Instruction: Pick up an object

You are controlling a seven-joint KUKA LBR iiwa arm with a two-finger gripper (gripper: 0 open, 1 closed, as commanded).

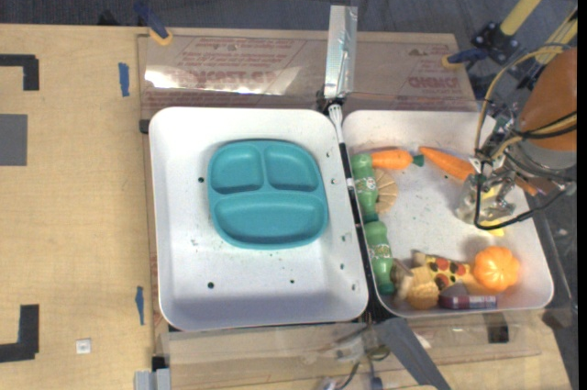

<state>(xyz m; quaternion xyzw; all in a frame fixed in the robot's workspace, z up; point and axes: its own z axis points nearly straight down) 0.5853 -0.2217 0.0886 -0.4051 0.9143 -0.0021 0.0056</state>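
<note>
Two shallow white bins sit side by side on the tan wooden worktop (64,223). The left white bin (183,287) carries a teal plastic divided plate (268,193) near its middle. The right white bin (532,283) holds the toy food: two orange plastic carrots, one (393,161) at the far left and one (447,162) just right of it; a row of green plastic vegetables (371,218) along the left wall; a round orange plastic fruit (496,268) at the near right; and a small heap of mixed toy pieces (438,280) along the near wall. The tool (488,200) hangs low over the right side of this bin, the right-hand carrot just to its far left, the orange fruit nearer the camera. Nothing shows between its fingers; whether they stand wide or narrow I cannot tell. The grey arm with its orange band (555,104) reaches in from the right, wrist pointing down, cables looping round it.
</note>
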